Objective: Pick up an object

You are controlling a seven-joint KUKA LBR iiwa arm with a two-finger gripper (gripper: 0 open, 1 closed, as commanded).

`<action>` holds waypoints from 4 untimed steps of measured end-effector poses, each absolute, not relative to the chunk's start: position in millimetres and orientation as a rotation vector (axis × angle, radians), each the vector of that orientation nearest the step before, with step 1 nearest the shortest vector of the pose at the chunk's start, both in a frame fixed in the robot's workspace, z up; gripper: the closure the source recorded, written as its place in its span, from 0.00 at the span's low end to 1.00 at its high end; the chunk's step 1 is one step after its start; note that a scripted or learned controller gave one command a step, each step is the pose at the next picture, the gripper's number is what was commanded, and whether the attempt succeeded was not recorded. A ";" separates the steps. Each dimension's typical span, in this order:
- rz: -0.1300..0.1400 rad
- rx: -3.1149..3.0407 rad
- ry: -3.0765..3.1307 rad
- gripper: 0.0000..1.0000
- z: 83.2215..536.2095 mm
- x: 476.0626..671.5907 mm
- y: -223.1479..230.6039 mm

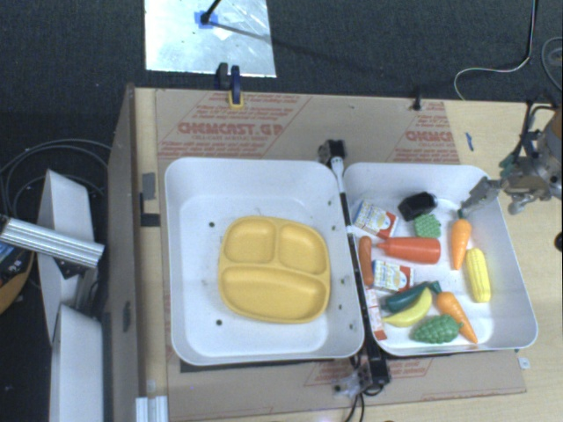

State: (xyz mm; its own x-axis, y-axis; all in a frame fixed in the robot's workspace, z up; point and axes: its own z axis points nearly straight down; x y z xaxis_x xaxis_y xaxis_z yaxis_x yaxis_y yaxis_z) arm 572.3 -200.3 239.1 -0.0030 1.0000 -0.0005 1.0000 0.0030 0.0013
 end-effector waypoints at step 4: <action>0.007 2.213 2.224 1.00 168.8 661.2 -96.3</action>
State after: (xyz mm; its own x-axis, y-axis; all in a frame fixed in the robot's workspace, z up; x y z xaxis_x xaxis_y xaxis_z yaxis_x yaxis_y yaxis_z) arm 661.2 -96.3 168.8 -0.0050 1.0000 0.0005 1.0000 0.0050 0.0055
